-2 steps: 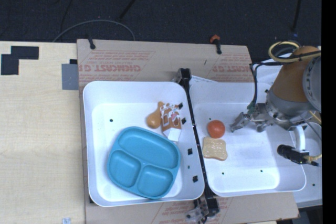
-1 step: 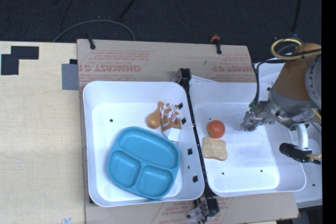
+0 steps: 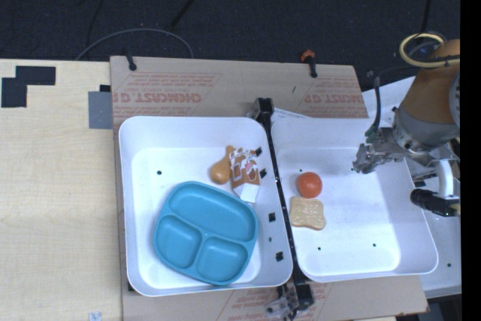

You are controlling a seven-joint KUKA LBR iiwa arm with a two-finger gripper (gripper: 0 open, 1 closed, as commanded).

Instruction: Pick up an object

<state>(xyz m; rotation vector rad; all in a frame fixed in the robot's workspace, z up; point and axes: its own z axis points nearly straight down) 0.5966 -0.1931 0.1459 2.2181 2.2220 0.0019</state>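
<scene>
Well, the dark two-finger gripper [image 3: 366, 159] hangs over the right shallow white plastic bin [image 3: 409, 255], near its far right part. Whether it is spread or pressed together I cannot tell, because it looks small and dark from above. Nothing shows inside it.

The nearest things lie to its left in the same bin. One is a small round red ball, like a toy tomato [image 3: 309, 184]. Just below it, almost touching, is a flat tan piece shaped like a slice of toast [image 3: 307, 213]. Both rest close to the wall that divides the two bins.

I judge that the step in hand is the approach. To do it well, the gripper should move left until it is above the red ball and come down straight with the ball in the middle. The ball looks smooth and glossy, so it may roll away if it is touched on one side. The toast piece lies flat and low, so it seems harder to catch.

The left white bin [image 3: 131, 162] holds a blue plastic plate with three compartments [image 3: 205, 231], a small orange-brown object [image 3: 221, 170] and a brown and white object [image 3: 244, 166].
</scene>
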